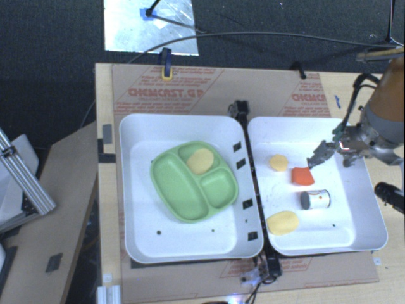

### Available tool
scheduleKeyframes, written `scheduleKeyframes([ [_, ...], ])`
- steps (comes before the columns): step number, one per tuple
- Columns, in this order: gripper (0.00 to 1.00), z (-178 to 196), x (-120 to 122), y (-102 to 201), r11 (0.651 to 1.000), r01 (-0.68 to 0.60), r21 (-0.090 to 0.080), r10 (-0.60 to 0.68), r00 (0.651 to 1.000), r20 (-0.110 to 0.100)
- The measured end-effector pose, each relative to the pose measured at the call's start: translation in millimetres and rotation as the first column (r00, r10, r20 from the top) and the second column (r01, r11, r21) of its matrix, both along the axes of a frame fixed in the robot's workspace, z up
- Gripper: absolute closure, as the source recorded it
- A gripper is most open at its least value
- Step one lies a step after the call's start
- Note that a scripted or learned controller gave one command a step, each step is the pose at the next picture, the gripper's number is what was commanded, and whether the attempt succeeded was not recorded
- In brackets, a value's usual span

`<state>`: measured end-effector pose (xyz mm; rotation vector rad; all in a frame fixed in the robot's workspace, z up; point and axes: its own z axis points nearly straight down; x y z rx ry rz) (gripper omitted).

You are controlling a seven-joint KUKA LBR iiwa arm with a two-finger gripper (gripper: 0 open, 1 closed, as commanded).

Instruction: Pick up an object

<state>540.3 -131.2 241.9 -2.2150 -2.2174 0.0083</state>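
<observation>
The bench (pixel 209 84) carries two white bins side by side, so I can reach either from the right. The left bin (pixel 142 233) holds a green divided plate (pixel 183 192) with a yellow lump (pixel 201 161) in its top compartment. The right bin (pixel 361 223) holds my likely targets: a yellow piece (pixel 283 221), an orange block (pixel 302 177), a small can (pixel 315 199) and a smaller yellow piece (pixel 278 163). My jaws (pixel 318 154) hang just above the orange block; I cannot tell how far apart they are, and I see nothing between them.

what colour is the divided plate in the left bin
Light green; the plate shows best in the camera view.
</observation>
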Motion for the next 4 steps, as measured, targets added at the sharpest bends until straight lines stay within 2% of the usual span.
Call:
scheduleKeyframes([
  [1, 0.00, 5, 2, 0, 1.000, -0.002, -0.002, 0.003, 1.000, 0.010],
  [3, 0.00, -81, -7, 3, 1.000, 0.000, -0.001, 0.000, 1.000, 0.007],
  [4, 0.00, -143, -3, 5, 1.000, 0.000, -0.001, 0.000, 1.000, 0.007],
])
